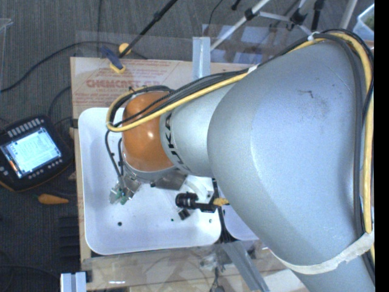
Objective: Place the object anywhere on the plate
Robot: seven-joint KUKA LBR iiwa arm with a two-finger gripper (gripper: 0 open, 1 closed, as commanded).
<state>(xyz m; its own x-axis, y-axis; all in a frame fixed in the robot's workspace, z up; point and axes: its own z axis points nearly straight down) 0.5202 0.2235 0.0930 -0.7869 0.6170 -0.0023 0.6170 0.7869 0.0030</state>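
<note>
The grey arm (285, 139) fills the view's right, reaching over the left white bin (97, 224). Its orange band (143, 135) sits above the bin's middle. The pincer is hidden beneath; I cannot tell its opening, nor where the object lies.

Dark grey carpet (36, 35) covers the floor. A handheld control screen (30, 152) lies lit on it at left, black cables (24, 78) trailing nearby. Brown cardboard (152, 78) underlies the bench. Metal stand legs (273, 5) cross the top.
</note>
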